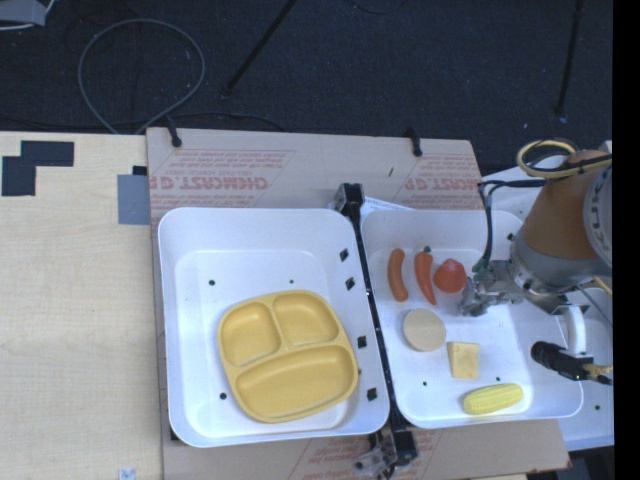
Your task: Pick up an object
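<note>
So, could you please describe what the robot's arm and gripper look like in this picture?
The arm is a thick rounded body, grey with a broad orange band above the wrist. A yellow cable loops at its top and a dark cable runs down its left side. The gripper is a small metallic grey assembly at the arm's end, over the right bin; its details are too small to make out.

Dark carpeted floor (330, 48) across top; black cables (140, 73) looping over it; thin dark rod (265, 38) slanting down; pale wooden table (70, 318) at left with dark blue-grey patches (40, 163); brown cardboard sheet (300, 173) with red printed lettering; even overhead light
</note>
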Action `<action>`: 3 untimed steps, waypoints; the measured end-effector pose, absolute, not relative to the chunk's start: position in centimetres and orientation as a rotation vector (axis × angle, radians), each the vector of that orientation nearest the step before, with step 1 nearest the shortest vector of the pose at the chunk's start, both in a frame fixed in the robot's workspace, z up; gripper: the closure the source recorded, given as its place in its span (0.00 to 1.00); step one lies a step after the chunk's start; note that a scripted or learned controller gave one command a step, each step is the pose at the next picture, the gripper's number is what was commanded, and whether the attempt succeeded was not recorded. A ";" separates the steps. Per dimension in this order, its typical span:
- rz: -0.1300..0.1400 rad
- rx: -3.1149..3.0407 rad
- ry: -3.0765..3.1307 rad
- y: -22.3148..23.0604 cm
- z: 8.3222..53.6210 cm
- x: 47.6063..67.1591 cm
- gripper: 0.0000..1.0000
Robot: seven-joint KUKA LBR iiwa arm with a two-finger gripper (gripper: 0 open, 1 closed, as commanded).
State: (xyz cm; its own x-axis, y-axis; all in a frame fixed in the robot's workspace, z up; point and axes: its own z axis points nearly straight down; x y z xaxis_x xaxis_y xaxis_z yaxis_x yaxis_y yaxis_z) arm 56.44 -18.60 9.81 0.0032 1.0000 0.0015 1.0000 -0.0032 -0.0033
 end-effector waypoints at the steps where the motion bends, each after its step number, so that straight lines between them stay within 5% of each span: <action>1: -0.002 -2.220 -2.225 -17.9 15.9 56.5 1.00; 3: 0.000 -2.218 -2.224 -17.5 22.1 57.1 1.00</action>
State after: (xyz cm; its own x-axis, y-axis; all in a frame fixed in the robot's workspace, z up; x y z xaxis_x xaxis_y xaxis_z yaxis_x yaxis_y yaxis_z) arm 57.15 -17.47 22.13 -0.0024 1.0000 0.0004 1.0000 0.0024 -0.0004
